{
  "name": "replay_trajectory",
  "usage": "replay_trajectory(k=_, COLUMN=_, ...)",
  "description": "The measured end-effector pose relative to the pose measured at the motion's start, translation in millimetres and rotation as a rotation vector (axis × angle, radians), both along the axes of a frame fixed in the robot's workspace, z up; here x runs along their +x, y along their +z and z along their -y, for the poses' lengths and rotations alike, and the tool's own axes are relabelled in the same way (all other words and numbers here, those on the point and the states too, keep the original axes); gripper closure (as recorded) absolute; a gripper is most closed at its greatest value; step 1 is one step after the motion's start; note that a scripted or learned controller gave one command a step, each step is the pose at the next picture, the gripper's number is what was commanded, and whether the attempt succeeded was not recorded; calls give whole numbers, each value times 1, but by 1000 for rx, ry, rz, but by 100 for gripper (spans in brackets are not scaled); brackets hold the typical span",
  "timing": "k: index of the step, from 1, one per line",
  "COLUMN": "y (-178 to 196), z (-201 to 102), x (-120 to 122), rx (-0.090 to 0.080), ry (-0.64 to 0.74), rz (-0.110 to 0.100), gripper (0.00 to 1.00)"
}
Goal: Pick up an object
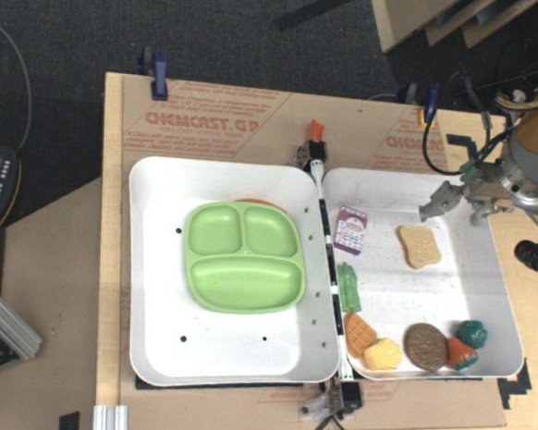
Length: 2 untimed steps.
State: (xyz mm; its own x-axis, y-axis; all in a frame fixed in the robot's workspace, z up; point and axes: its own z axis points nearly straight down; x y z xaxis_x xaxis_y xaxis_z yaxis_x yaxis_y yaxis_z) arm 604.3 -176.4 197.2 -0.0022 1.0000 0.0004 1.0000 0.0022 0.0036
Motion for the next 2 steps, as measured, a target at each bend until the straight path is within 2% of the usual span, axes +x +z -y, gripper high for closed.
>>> replay_trajectory(k=1, y=-39, z=15, x=0, rx=0, ry=-3, rz=-7, gripper=0)
replay_trajectory(k=2, y=-115, z=-5, x=14, rx=-2, ry=1, rz=-2, gripper=0)
